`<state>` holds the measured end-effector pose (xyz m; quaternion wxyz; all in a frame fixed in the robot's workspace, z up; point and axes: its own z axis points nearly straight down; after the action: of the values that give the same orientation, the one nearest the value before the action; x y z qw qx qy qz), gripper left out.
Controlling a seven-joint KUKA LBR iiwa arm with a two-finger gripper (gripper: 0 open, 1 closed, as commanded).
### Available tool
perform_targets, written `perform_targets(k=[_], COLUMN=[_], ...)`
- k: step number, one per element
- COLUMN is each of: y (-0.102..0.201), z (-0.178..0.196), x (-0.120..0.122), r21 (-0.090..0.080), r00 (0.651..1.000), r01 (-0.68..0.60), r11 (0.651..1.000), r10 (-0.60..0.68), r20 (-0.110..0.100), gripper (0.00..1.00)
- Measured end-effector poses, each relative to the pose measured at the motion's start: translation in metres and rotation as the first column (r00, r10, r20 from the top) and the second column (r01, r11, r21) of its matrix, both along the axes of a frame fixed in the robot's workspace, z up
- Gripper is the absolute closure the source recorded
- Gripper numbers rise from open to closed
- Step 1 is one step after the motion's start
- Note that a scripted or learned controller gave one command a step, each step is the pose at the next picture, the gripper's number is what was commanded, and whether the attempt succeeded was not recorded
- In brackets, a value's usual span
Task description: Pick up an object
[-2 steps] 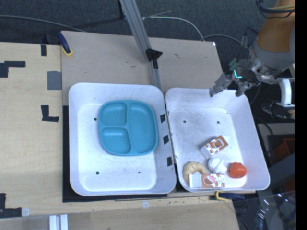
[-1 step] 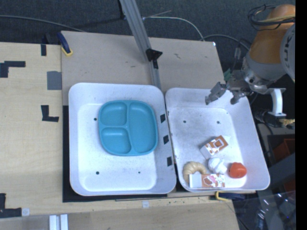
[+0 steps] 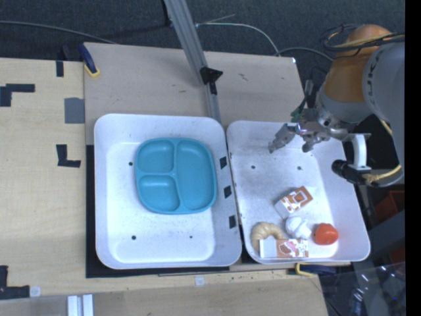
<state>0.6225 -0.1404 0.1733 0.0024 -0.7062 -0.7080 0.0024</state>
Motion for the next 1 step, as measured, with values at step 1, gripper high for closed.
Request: perform_targets(k=[1], y=[0.0032], z=[-0.0453], x=[0.0032], r21=[0.0], r00=[1.0], r01=[0.0], r11=[1.0], r10=[0.0], r20=[0.001], gripper=[0.0])
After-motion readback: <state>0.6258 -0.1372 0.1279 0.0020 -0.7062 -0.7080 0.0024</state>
